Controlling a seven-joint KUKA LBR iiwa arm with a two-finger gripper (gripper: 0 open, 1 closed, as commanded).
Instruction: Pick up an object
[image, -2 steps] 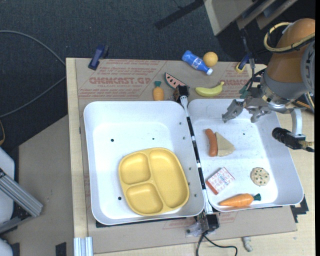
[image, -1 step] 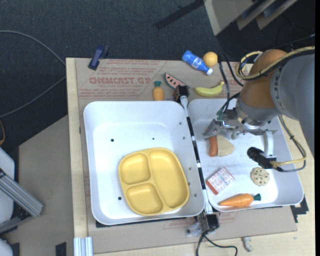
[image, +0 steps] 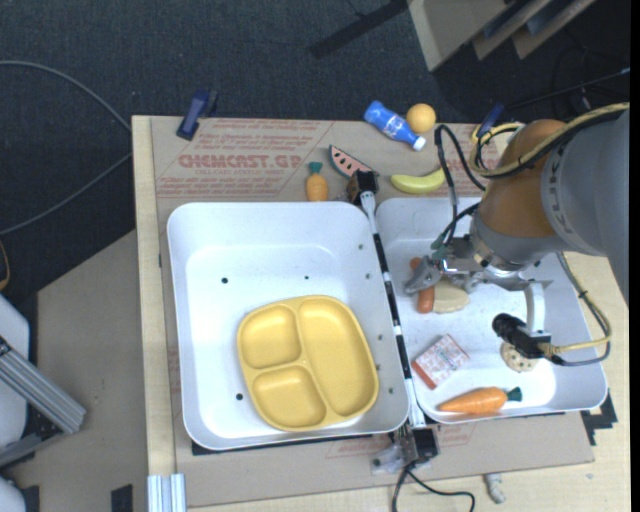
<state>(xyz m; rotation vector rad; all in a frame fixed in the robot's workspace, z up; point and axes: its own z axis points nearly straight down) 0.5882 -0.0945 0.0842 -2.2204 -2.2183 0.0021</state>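
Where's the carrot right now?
The carrot lies in the right bin, along its near edge, just below the red-and-white packet.

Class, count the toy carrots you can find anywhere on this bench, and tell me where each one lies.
2. A large carrot lies at the near edge of the right bin. A small carrot stands on the bench behind the left bin. The arm may hide others.

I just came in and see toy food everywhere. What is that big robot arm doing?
The arm's gripper is down in the right bin, reaching at some small toy food. A toy carrot and a small packet lie nearby. The left bin holds a yellow divided plate.
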